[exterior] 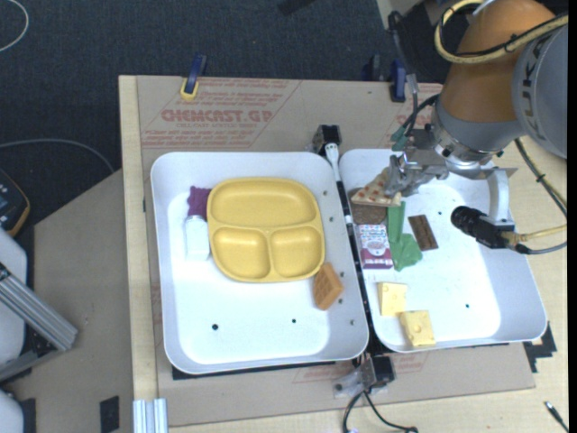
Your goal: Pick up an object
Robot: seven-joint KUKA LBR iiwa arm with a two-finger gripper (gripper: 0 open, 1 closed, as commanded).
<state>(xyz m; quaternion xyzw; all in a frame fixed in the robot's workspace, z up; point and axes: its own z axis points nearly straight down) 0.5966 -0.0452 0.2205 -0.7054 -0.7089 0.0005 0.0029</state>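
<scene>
Grey gripper (398, 175) sits low over the pizza slice toy (374, 195) in the right bin (505, 305), apparently positioned for grasping; jaw opening cannot be determined

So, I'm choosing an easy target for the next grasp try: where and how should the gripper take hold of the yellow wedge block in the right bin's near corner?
Grip the yellow wedge block across its two long sides, coming straight down from above. It lies flat on the right bin floor, apart from the flat yellow square beside it. The bin's near rim is close, so closing left-to-right probably leaves the fingers more room.
</scene>
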